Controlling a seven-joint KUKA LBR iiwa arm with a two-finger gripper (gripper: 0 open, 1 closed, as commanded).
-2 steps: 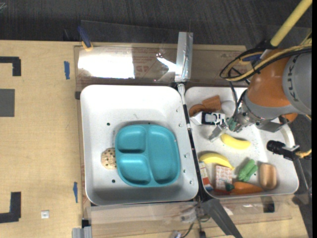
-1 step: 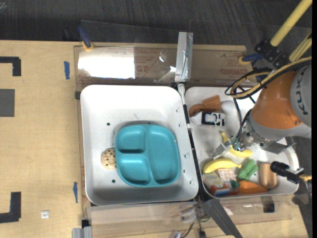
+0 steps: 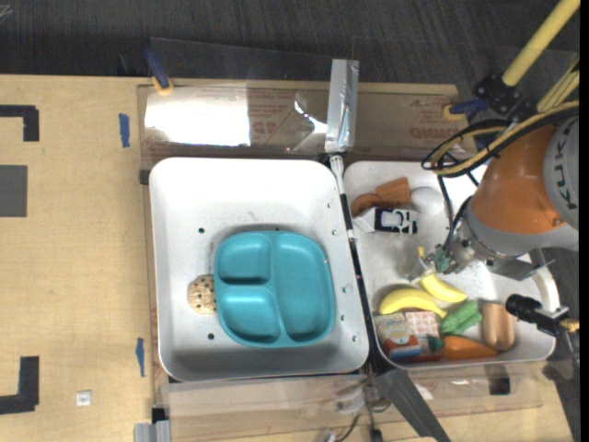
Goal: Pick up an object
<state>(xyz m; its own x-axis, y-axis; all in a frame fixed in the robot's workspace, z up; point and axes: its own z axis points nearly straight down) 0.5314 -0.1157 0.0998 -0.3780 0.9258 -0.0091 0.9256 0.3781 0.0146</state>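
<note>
The right bin (image 3: 405,178) holds a pile of toy food along its near side: two yellow bananas (image 3: 414,297), a green piece (image 3: 463,318), an orange carrot (image 3: 465,346), a small printed box (image 3: 411,330) and a tan bun (image 3: 495,325). A brown pastry (image 3: 385,195) and a small white and black toy car (image 3: 396,219) lie at the bin's far left. My gripper (image 3: 441,261) hangs low in the right bin, just above and beyond the bananas, below the orange wrist band (image 3: 515,191). I see nothing held in it.
The left bin (image 3: 184,191) carries a teal divided plate (image 3: 273,286) with a cookie (image 3: 202,294) at its left edge. A clear panel and a cardboard sheet stand behind both bins. Cables and a yellow pole sit at the far right.
</note>
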